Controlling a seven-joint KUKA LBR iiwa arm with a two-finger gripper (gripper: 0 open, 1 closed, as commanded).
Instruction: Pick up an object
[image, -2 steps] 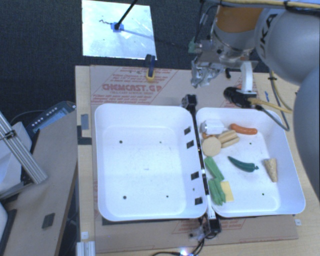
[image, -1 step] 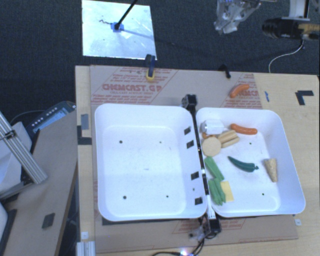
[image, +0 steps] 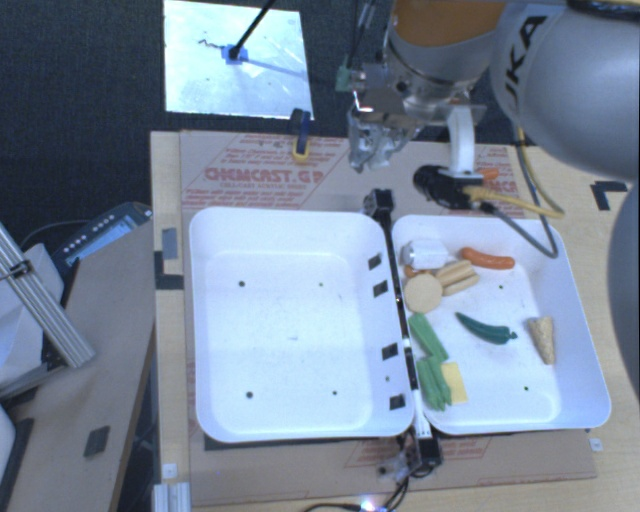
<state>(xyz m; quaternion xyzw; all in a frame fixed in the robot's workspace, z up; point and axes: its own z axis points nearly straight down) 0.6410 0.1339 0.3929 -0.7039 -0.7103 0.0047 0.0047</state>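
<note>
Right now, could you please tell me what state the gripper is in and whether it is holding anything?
Gripper: raised above the bench behind the right bin; nothing seen between its fingers; open or closed cannot be told.

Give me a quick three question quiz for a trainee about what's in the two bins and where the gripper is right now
1. True or false: the dark green pepper lies in the left bin.
2. Which item lies nearest the right bin's right wall?
A. the orange sausage
B. the tan wedge
C. the round cracker
3. Fill in: the gripper is above the bench, beyond the ____ edge of the bins.

Key:
1. False; it lies in the right bin.
2. B
3. far
</note>
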